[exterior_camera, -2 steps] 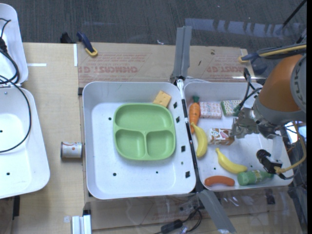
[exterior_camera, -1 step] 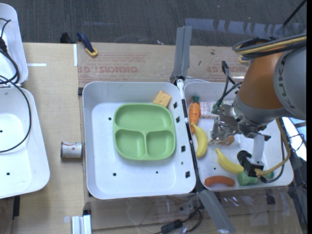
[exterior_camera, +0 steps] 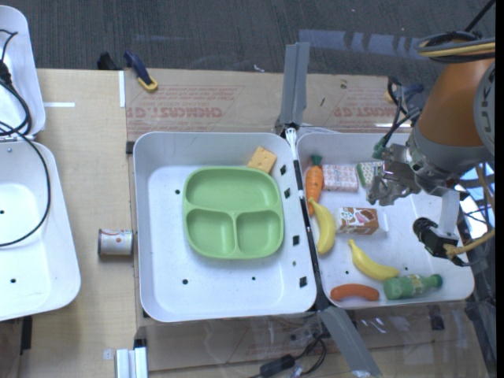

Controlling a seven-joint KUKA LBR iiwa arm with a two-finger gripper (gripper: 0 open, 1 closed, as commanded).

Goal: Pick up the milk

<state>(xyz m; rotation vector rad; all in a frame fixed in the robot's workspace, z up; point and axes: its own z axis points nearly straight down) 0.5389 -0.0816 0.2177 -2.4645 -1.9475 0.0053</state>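
Red lettering is running across the cardboard sheet (exterior_camera: 189, 101) behind the bins. It is appearing upside down and reading roughly "CHEMCAST GP". Other labels are staying illegible.

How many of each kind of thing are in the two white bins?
Bananas: 2
Carrot: 1
Sausage: 1
Green bottle: 1
Milk carton: 1
Pink box: 1
Cheese wedge: 1
Green tray: 1
Total: 9

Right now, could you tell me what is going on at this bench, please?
The arm reaches in from the right and its gripper hovers over the right bin, just above and right of the milk carton. The carton lies on the bin floor, not yet picked up, among two bananas, a carrot and a green bottle. The left bin holds a green divided plate.
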